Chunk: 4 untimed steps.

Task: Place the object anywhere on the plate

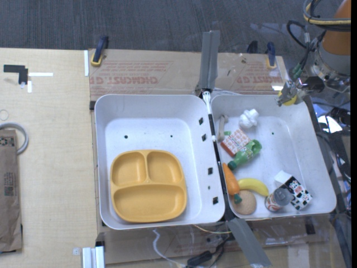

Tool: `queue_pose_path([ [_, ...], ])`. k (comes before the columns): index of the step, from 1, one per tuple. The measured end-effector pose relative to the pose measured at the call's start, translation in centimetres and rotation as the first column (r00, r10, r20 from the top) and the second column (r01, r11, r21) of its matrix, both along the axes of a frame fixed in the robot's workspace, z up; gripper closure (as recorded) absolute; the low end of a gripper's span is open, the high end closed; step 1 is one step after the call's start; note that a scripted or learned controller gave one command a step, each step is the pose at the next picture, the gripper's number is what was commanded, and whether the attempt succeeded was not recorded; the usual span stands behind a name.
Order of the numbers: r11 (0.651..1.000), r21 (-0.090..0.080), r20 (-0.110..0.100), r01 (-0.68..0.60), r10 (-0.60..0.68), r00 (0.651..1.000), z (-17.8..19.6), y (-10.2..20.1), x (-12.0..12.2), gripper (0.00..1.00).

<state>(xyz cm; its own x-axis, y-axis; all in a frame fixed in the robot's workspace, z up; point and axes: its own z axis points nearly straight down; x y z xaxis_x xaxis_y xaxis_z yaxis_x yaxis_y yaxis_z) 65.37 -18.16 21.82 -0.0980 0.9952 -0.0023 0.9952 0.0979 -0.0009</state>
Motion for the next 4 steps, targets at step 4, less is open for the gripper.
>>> queue_pose_path([
  [4, 0.999, 0.001, 0.000, -0.045, 0.045, 0.999, -12.7, 37.3, -5.4, 1.00],
])
